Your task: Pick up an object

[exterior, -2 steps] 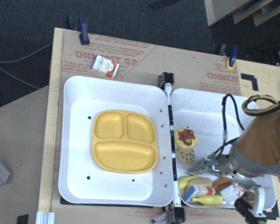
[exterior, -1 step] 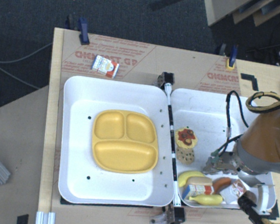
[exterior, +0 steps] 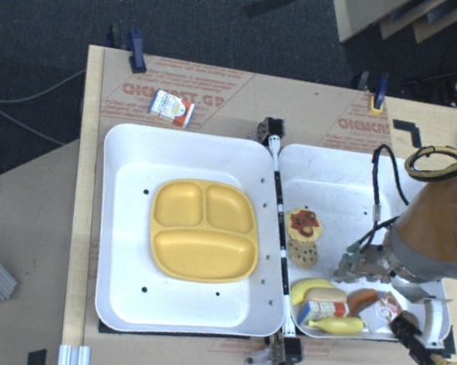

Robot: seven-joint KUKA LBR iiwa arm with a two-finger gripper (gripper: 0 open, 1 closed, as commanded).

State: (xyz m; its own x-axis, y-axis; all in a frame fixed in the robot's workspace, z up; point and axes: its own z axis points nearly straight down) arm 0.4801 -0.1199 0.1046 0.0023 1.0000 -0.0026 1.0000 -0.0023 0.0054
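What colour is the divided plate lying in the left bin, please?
The divided plate is plain yellow, shown clearly in the camera view against the white left bin.

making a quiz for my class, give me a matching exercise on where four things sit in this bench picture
Things:
1. yellow divided tray
2. small red and white carton
3. bananas
4. blue clamp

Places:
a. on the cardboard, beyond the left bin
b. near end of the right bin
c. middle of the left bin
d. far edge of the board

Pairs: 1-c, 2-a, 3-b, 4-d
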